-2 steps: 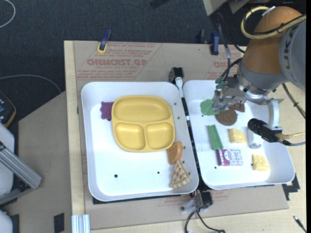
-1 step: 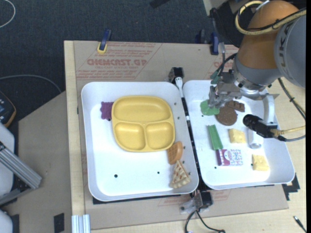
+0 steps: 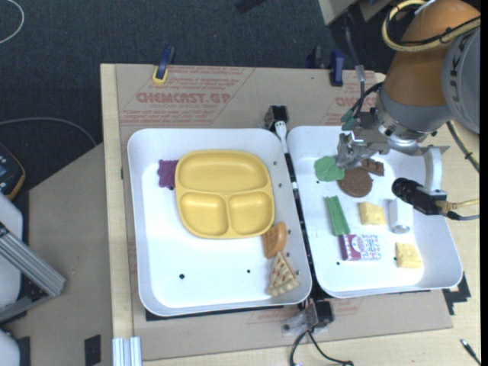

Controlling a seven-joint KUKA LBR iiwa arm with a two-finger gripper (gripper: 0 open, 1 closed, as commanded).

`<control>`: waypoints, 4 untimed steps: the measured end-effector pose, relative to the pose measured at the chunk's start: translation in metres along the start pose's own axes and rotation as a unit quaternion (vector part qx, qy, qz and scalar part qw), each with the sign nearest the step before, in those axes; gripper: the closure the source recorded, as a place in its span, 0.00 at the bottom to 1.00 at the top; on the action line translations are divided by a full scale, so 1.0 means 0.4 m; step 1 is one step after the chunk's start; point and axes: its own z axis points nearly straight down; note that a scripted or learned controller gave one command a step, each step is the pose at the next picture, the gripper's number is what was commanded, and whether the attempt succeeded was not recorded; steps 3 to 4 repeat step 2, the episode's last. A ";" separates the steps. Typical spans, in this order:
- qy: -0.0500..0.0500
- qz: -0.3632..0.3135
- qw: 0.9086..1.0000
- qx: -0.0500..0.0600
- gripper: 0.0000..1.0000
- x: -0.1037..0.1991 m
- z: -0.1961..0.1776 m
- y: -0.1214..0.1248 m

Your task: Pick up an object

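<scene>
- The grey arm (image 3: pixel 427 67), orange band above its wrist, reaches in from the right and hangs over the upper part of the right bin (image 3: pixel 450 277).
- Its gripper (image 3: pixel 352 152) points down at the spot where a green leaf-shaped piece (image 3: pixel 329 169) meets a round brown disc (image 3: pixel 355 182); whether the tool is spread wide, drawn narrow or gripping anything cannot be told from this angle (the wrist body covers the tips).
- The candidates for picking lie in the right bin: the leaf piece and the disc touch or overlap just under the gripper, a green stick (image 3: pixel 336 215) lies below the leaf, and a purple-and-white packet (image 3: pixel 361 246) sits near the front.
- Two pale yellow chunks occupy the right half of that bin, one (image 3: pixel 372 213) beside the disc, the other (image 3: pixel 409 255) nearer the front edge, with a small grey cylinder (image 3: pixel 396 216) between them.
- The left bin (image 3: pixel 152 280) carries a yellow divided plate (image 3: pixel 225 193), a purple item (image 3: pixel 166 172) tucked at its left rim, an orange-brown roll (image 3: pixel 275 239) by its lower right corner, and a tan waffle-patterned piece (image 3: pixel 283 275) just below the roll.
- Both bins rest side by side on a cardboard-covered bench (image 3: pixel 114 204).
</scene>
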 end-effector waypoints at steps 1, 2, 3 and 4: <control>0.001 0.000 1.000 0.002 1.00 0.003 -0.010 -0.016; 0.000 -0.001 1.000 0.001 1.00 0.001 -0.005 -0.008; 0.000 -0.001 1.000 0.001 1.00 0.001 -0.005 -0.008; 0.000 -0.001 1.000 0.001 1.00 0.001 -0.005 -0.008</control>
